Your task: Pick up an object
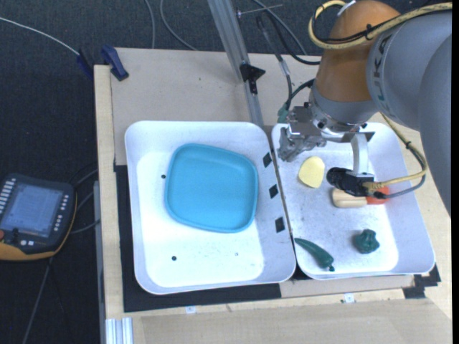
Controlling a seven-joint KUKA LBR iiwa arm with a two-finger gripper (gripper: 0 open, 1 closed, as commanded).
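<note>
Barely begun: end effector [292, 146] low in the right shallow white bin [324, 224] (open or closed, impossible to tell), just beside the pale yellow rounded piece [312, 172] lying there unlifted; grasp and raise yet to do.

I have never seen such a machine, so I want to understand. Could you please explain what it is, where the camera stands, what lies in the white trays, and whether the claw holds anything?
The single picture comes from a fixed camera above the bench, looking down at a slant. The large grey and orange robot arm reaches in from the right; the metal claw at its end is its picking tool. The left shallow white bin holds a light blue square plate. The right white bin holds a pale yellow rounded piece, a small dark green lump and a long dark green pepper-shaped thing. The claw hangs over the far left part of the right bin, close to the yellow piece. I see nothing held in it.
</note>
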